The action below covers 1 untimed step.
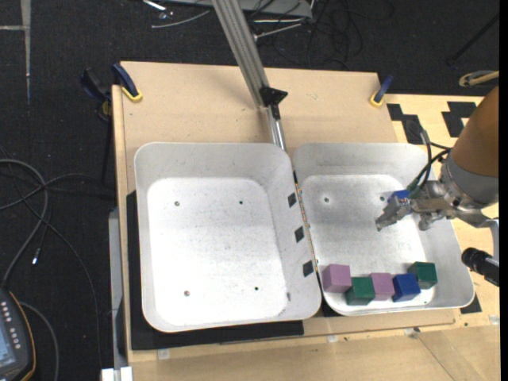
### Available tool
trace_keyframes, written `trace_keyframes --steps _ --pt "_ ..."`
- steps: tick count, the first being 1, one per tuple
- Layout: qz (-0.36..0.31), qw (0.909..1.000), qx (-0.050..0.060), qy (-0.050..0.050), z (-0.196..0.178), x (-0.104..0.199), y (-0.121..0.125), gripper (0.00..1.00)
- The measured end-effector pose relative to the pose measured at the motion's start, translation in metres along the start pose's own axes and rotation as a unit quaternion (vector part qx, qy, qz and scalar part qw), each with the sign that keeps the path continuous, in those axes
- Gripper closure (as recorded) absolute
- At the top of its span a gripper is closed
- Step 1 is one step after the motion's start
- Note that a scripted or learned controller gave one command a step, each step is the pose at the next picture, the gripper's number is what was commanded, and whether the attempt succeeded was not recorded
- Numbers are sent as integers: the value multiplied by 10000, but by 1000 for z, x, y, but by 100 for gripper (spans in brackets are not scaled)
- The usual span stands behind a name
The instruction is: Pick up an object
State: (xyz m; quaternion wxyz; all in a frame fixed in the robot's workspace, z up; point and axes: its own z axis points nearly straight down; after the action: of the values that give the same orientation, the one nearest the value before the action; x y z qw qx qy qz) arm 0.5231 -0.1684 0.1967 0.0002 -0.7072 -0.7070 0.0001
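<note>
The scene is evenly and brightly lit from above, and the white bins (214,236) are rendered slightly washed out (soft shadows only). Mild softness and grain are seen throughout; the floor (55,22) is left dark.

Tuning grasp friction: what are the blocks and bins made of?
Blocks, e.g. the blue block and purple block: matte, solid colour, sharp edges; likely painted wood or foam, can't tell which. Right bin: white, smooth, rounded moulded rim, faint speckle; probably plastic.

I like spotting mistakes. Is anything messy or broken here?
Nothing looks broken or spilled. The five blocks just sit bunched along the near edge of the right bin, and the gripper is above the bin's middle.
</note>
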Motion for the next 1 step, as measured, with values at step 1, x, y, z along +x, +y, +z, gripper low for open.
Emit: trace_keyframes --steps 1 --pt "3 10000 -15 -14 104 -38 45 0"
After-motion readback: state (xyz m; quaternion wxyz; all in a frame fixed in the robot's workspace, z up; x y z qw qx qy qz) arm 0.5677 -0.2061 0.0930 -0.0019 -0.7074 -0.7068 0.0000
